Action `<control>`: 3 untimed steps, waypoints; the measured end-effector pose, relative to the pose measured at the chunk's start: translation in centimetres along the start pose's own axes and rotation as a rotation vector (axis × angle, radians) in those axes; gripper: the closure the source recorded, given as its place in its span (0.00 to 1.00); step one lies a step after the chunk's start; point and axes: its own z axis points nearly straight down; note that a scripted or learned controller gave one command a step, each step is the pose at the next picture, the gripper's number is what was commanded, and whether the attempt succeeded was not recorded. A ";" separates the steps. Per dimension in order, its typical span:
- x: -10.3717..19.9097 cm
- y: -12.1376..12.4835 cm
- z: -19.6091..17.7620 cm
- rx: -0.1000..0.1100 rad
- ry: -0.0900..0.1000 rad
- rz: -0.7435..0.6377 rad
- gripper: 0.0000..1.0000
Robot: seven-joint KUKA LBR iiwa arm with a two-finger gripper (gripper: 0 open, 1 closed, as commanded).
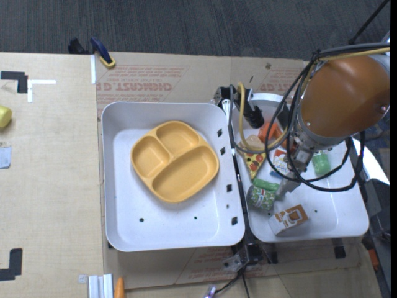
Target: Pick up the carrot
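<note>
Jaws state can't tell: the gripper [286, 182] hangs low in the right bin [347, 219], tip mostly hidden under the wrist and cables, just beside a green can [262, 195].

Left to right. Yellow object [4, 117] at far left edge of the table [49, 185]. Left bin [124, 222] holds a yellow divided plate [175, 161], nothing else in it. In the right bin: pizza-slice toy [253, 162] near the left wall, the green can below it, a small brown-and-white carton [290, 219] at the front, a green packet [321, 164] further right.

Carrot [270, 131]: small orange piece toward the back of the right bin, partly covered by black cables and the arm [344, 98]. Gripper sits well forward of it, not over it.

Handling, my guess: looks like a plastic play-food carrot, so light, rigid, smooth and a bit slippery, not fragile. Best taken across the thicker middle, jaws closing on the narrow width; a tapered end would likely squirt out. Neighbouring clutter leaves little finger room.
</note>
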 end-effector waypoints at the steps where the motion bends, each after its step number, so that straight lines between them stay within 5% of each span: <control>1: 1.9 5.3 0.7 0.001 0.005 -0.272 0.00; 2: -0.7 4.6 -7.4 0.004 0.006 -0.269 0.00; 3: 5.9 9.4 -8.0 0.006 0.011 -0.269 0.00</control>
